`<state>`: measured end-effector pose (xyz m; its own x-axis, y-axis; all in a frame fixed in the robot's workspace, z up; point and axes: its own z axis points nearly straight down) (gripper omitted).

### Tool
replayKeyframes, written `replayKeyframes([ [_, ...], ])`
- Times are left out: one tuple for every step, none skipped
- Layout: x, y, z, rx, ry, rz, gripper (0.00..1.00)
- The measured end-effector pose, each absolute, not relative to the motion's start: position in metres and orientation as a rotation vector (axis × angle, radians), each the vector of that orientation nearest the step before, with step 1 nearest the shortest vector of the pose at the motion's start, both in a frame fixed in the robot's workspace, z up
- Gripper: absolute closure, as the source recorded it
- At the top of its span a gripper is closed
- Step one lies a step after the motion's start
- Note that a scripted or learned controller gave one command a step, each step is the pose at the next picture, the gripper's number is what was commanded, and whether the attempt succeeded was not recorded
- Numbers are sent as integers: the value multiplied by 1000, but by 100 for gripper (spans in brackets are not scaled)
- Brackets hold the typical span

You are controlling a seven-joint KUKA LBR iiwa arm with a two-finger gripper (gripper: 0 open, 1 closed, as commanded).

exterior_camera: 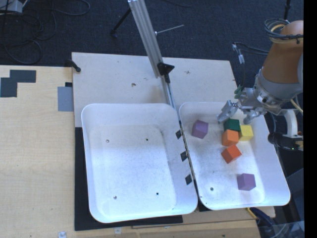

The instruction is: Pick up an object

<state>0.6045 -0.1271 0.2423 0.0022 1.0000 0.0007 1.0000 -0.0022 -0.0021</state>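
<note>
Several small blocks lie in the right bin (277, 182). A purple one (200, 129) is near the divider. A green one (232, 125), a yellow one (246, 132) and an orange one (230, 137) are clustered at the back right. A second orange block (231, 153) sits just in front of that cluster, and another purple block (246, 181) is near the front. My gripper (238, 115) hangs over the bin's far right, just behind the green block. It is open, with its fingers spread and nothing between them.
The left bin (94, 133) stands beside the right one, with black clips along the shared rim (183, 155). A slanted aluminium rail (148, 38) rises behind the bins. Cables hang near the arm (282, 58) at the right edge.
</note>
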Motion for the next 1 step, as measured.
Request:
replayKeyframes([
  [649,-104,121,-2214,-2219,8,0],
])
